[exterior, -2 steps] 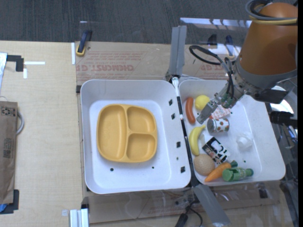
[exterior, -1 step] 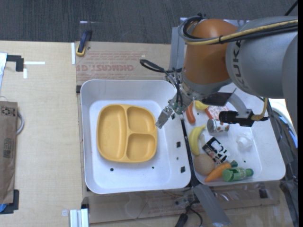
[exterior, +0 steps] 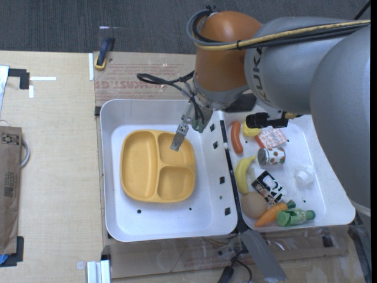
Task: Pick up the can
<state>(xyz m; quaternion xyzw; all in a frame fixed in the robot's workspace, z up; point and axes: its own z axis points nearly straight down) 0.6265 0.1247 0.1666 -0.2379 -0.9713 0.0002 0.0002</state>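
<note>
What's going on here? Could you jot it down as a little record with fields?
left bin: holds a yellow plate
right bin: holds the can, banana, carrot, green bottle and other toys
can: lying on its side, untouched
gripper: above the plate's upper right corner, nothing between its fingers
arm: reaches in from the right

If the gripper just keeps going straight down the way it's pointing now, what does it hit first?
Most likely the yellow divided plate in the left bin: the gripper hangs over its upper right compartment. Depth is hard to judge from this slanted view. The can lies in the right bin, off that line.
</note>
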